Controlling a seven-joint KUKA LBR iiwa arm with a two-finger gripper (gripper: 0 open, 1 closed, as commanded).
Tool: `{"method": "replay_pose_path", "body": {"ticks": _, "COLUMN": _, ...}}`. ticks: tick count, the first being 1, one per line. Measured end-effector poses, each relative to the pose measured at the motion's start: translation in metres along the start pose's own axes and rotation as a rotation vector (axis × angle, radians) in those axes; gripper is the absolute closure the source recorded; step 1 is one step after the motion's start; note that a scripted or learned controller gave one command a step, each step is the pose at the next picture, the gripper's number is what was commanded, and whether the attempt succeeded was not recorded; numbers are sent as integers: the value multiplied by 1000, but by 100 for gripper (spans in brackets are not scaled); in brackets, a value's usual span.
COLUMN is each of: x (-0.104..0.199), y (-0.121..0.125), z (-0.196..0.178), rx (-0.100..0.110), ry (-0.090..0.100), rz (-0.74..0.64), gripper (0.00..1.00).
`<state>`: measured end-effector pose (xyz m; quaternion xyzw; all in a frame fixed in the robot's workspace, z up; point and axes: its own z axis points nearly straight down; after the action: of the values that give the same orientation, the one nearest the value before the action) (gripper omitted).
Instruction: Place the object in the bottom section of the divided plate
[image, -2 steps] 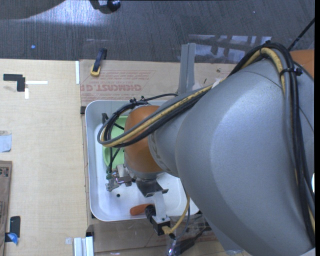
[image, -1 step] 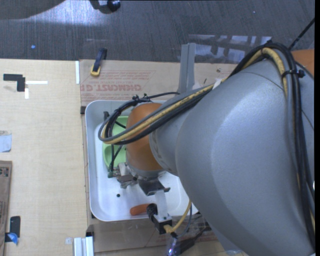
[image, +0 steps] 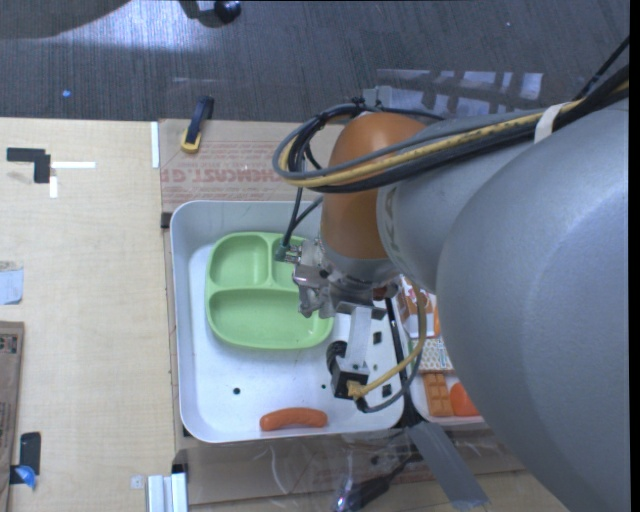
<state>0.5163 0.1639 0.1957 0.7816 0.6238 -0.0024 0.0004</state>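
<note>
A light green divided plate (image: 250, 300) lies in the left part of the white bin (image: 200, 395); it has two small sections at the top and one wide section at the bottom. An orange sausage-shaped object (image: 293, 420) rests on the bin floor near the front wall, below the plate. My gripper (image: 312, 298) hangs from the orange-banded wrist over the plate's right edge, well above the sausage. Its fingers are hidden by the wrist housing.
The grey arm (image: 520, 300) covers the right half of the bin and the view beyond. A patterned card with orange pieces (image: 445, 385) peeks out beside the arm. A yellow-and-black tool (image: 197, 123) lies on the cardboard behind the bin. A wooden bench top (image: 80, 300) stretches to the left.
</note>
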Motion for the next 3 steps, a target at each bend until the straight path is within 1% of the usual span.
{"method": "replay_pose_path", "body": {"ticks": 1, "x": 11, "y": 3, "z": -37, "rx": 0, "ry": 0, "rz": 64, "gripper": 100}}
{"method": "replay_pose_path", "body": {"ticks": 2, "x": -42, "y": -8, "z": 99, "rx": -11, "ry": 7, "rz": 35, "gripper": 100}}
{"method": "replay_pose_path", "body": {"ticks": 3, "x": -1, "y": -40, "z": 105, "rx": 1, "ry": 2, "rz": -150, "gripper": 100}}
